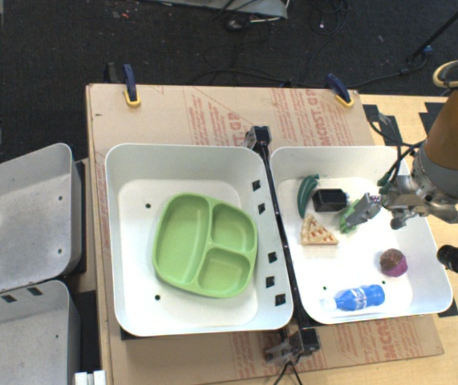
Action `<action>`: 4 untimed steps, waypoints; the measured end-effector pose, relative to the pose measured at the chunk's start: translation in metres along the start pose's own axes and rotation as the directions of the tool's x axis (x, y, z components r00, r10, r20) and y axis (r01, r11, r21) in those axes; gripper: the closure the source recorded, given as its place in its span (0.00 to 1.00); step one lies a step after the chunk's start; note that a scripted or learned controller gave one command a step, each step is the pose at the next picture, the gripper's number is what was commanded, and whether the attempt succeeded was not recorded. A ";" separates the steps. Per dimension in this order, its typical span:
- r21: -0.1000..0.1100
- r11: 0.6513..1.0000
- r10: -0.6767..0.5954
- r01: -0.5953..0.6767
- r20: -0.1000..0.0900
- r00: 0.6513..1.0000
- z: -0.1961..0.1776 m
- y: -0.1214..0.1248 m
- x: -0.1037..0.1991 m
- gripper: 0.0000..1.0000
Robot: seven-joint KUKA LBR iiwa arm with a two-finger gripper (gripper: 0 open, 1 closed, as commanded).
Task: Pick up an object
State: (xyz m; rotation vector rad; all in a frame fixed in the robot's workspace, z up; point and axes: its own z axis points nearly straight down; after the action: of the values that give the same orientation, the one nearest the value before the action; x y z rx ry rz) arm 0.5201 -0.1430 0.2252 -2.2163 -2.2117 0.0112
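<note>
Left shallow white bin (128, 215): one pale green plastic divided plate (205, 245) with three compartments, lying flat near the middle of the floor. Right shallow white bin (357, 160): five loose items. A dark green curved piece (306, 193), perhaps a toy vegetable, stands toward the rear left, just beside a small black block (330, 200). A triangular tan wedge resembling a pizza slice (318, 232) lies just in front of those two. A small round maroon object (393, 262) sits toward the right wall, and a blue plastic bottle with a white label (359, 297) lies on its side near the front wall, apart from the rest. Grey arm with orange band (453, 147): enters from the right, over the right bin. Its two-finger gripper (362, 212) points left and down, poised above the bin floor between the black block and the maroon object, close to the wedge; how wide it stands cannot be told from this slant, and nothing is seen between its tips. Both bins rest on a brown cardboard sheet (196, 107) fixed by yellow-and-blue clamps (131, 87) at the rear edge.
</note>
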 end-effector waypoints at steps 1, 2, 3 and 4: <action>-0.012 1.000 -0.003 0.003 0.002 1.000 -0.006 0.003 0.000 0.00; -0.008 1.000 -0.001 0.001 0.002 1.000 0.038 -0.001 -0.002 0.00; -0.007 1.000 -0.001 0.001 0.001 1.000 0.085 -0.008 0.003 0.00; -0.008 1.000 -0.001 0.001 0.001 1.000 0.136 -0.008 0.004 0.00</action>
State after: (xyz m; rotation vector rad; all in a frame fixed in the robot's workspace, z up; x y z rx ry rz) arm 0.5105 -0.1389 0.0894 -2.2198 -2.2178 0.0035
